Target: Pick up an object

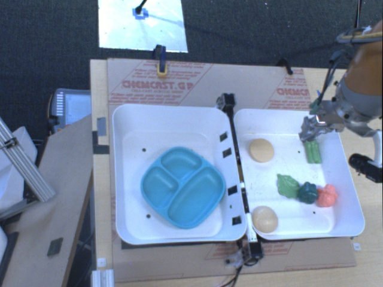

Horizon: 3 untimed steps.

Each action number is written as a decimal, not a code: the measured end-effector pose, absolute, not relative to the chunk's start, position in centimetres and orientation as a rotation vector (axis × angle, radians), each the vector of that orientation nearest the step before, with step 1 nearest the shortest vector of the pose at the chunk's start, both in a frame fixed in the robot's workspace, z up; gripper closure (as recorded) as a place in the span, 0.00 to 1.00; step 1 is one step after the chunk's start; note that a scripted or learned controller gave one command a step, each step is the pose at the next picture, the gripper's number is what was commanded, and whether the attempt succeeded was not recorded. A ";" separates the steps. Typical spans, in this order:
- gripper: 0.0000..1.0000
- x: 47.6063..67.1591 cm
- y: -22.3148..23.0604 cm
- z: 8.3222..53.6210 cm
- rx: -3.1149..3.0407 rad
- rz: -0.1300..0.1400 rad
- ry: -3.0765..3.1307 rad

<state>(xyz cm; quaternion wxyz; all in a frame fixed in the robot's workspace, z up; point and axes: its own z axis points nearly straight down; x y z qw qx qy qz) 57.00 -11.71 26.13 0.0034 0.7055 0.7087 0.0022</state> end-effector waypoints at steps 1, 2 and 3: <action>1.00 57.8 -6.1 26.5 2.209 0.005 2.232; 1.00 59.4 -1.2 26.4 2.210 0.005 2.230; 1.00 59.7 4.6 24.6 2.212 0.002 2.233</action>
